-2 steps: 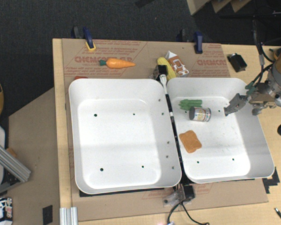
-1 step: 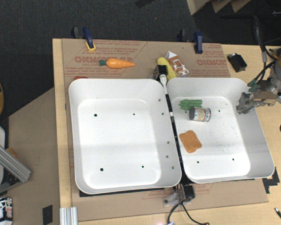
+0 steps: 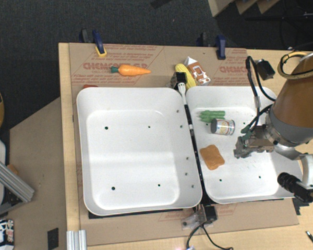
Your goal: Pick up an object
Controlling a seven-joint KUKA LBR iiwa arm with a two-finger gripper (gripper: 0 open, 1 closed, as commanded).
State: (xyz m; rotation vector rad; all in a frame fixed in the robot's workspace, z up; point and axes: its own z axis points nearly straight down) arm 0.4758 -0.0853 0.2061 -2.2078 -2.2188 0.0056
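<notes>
Gripper (image 3: pixel 243 146) over right bin (image 3: pixel 261 189), beside orange sponge (image 3: pixel 212 157); its opening indiscernible, arm (image 3: pixel 297 105) cropped.

Even, fairly bright overhead light is washing the two white bins (image 3: pixel 130 139) almost to glare and flattening their detail, soft faint shadows are lying along their inner walls, the dark floor (image 3: pixel 31 20) is staying dim, and the whole picture is looking slightly soft and grainy.

Red print on my bench board

Beyond the left bin (image 3: pixel 130 95), I am seeing red lettering on the cardboard board (image 3: pixel 161 59), near the toy carrot (image 3: pixel 131 71); it is staying too blurred to read.
</notes>
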